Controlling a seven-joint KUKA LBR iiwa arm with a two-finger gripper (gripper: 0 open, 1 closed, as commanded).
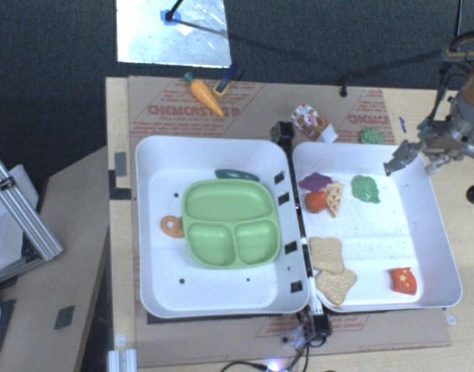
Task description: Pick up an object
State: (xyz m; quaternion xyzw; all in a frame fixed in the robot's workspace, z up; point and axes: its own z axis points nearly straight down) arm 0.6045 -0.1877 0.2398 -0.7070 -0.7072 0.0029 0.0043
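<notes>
From my remote seat I took in the worktop [353, 103] first: it carried two white bins side by side. The left bin [156, 208] held a green tray [229, 223] with three compartments, a small pretzel [172, 226] just beside its left edge and a dark green piece [237, 174] poking out behind it. The right bin [423, 208] held the loose toys. The arm [465, 126] reached in from the right, its jaws [411, 155] hanging over that bin's far right rim. I could not tell whether they were open or closed, and nothing showed between them.

The candidates lay in the right bin: two bread slices [330, 266] touching at the near left corner, a green leaf [365, 188] closest to the jaws, a purple piece [316, 180], a tomato [316, 201] touching a pizza wedge [334, 196], and a red piece [403, 280] alone near the front right. A carrot [206, 97] and a small packet [309, 120] sat outside, on the worktop behind the bins.

I judged this the approach step, nothing yet picked. The next move called for settling on one target, likely the leaf, bringing the jaws over it, descending with them open, and closing squarely; the leaf looked flat, so a low, accurate grasp would matter.
</notes>
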